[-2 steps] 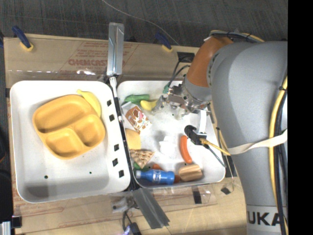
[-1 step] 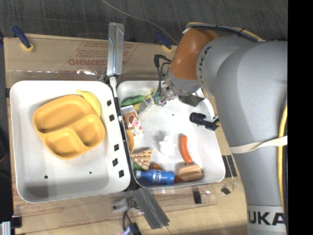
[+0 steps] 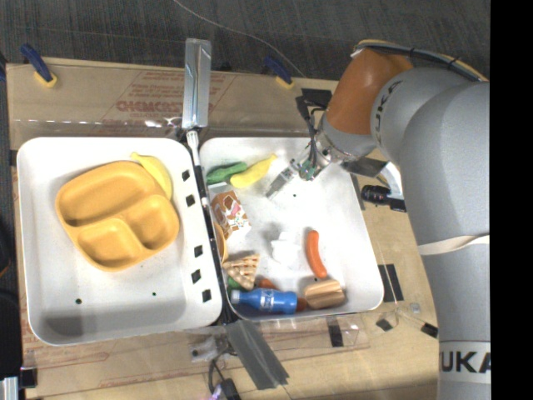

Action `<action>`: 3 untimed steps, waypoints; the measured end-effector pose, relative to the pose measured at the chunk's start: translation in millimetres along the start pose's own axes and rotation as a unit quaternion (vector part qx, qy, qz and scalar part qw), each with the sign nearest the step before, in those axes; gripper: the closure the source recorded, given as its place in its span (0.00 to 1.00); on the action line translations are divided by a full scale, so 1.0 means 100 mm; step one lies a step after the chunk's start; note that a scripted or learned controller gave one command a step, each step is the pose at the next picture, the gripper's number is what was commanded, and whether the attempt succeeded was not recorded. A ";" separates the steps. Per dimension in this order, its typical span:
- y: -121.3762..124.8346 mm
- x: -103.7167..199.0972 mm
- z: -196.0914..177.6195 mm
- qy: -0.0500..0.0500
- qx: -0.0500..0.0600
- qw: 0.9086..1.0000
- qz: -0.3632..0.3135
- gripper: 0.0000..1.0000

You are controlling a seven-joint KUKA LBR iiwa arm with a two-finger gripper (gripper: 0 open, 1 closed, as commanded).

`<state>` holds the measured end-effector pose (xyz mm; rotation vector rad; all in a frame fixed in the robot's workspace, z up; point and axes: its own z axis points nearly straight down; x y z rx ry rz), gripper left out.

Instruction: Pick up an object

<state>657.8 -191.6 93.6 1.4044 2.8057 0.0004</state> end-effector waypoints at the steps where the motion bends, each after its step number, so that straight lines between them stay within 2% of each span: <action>1: 0.00 0.79 0.00 -0.001 0.002 0.997 0.080 0.00; 2: -0.26 -0.05 0.01 0.000 0.001 0.981 0.193 0.00; 3: -0.13 0.96 0.02 0.001 0.003 0.947 0.321 0.00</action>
